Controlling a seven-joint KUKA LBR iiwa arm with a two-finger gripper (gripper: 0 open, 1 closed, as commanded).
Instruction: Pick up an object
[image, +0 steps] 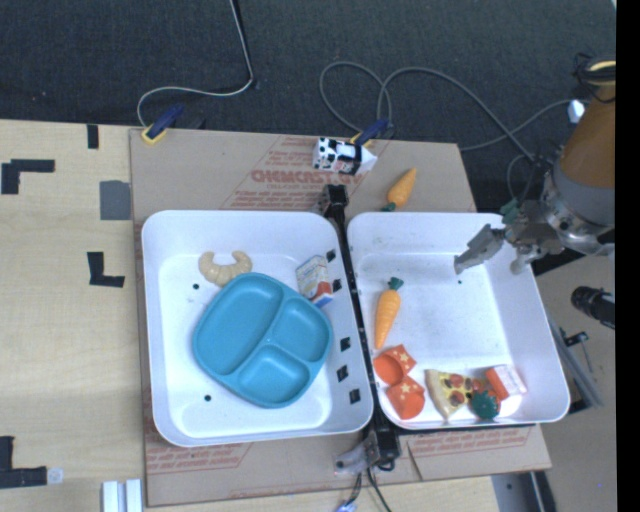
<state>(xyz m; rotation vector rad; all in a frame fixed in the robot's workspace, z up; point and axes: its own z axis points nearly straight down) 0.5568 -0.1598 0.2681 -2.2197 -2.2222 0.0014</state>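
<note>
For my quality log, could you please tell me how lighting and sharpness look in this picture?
Camera view: even, soft light, faint shadows; mild glare on the right bin's white floor; the pincer looks slightly blurred, the carrot and blue plate fairly sharp.

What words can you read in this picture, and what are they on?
"CHEMCRAFT", or close to it, in faded red print on the brown cardboard sheet behind the left bin; the letters are blurry.
Small carton in the left bin: printing too small to read.
Red packet in the right bin: too blurred to read.
</note>
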